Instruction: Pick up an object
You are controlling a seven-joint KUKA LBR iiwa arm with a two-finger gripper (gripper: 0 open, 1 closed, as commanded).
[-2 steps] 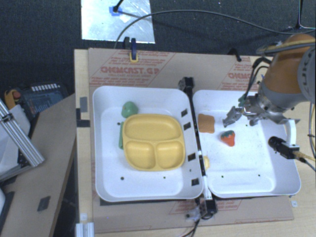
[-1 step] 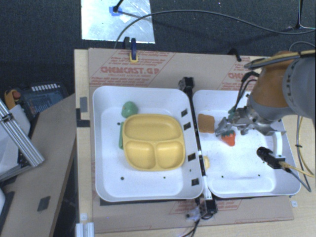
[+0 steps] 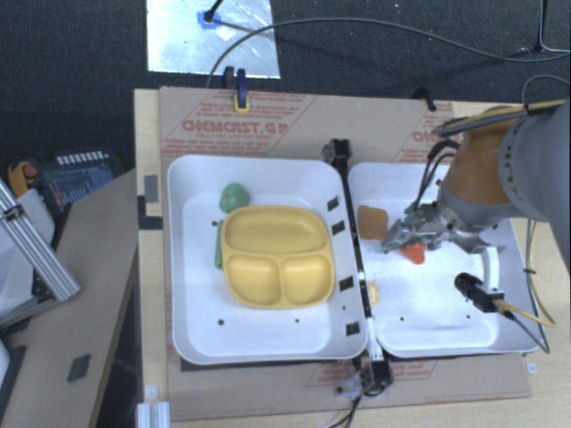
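Observation:
My gripper (image 3: pixel 403 236) is down in the right bin (image 3: pixel 437 333), near its left-middle. A small orange-red object (image 3: pixel 414 254) lies right beneath and against its tip; whether it is gripped is hidden by the gripper body. A flat brown piece (image 3: pixel 372 220) lies just left of the gripper by the bin's left wall. A small yellow object (image 3: pixel 371 293) sits lower down against the same wall.
The left bin (image 3: pixel 192 328) bears a yellow divided tray (image 3: pixel 277 255) with a green object (image 3: pixel 233 198) at its upper left. A black piece with a yellow cable (image 3: pixel 475 292) hangs from the arm over the right bin's lower right. The divider (image 3: pixel 351 239) runs between the bins.

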